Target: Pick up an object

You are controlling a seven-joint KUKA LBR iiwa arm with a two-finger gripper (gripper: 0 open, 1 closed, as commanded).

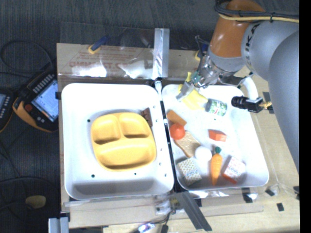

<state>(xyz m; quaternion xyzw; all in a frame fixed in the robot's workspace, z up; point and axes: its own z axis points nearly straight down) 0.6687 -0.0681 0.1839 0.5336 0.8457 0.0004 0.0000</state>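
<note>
Nearest you, along the right white bin's (260, 171) lower edge, lie a patterned tan cube (189, 169), an orange toy carrot (215, 167) and a small red-and-white carton (233, 169). Behind them you see a white egg (203, 154), a red tomato (177, 131) and an orange wedge (217, 136). At the bin's far left corner the claw (189, 89) pinches a pale yellow block (195, 99), tilted, beside a green-labelled can (215, 107). Your left white bin (77, 101) holds a yellow divided plastic tray (123, 140).
</note>
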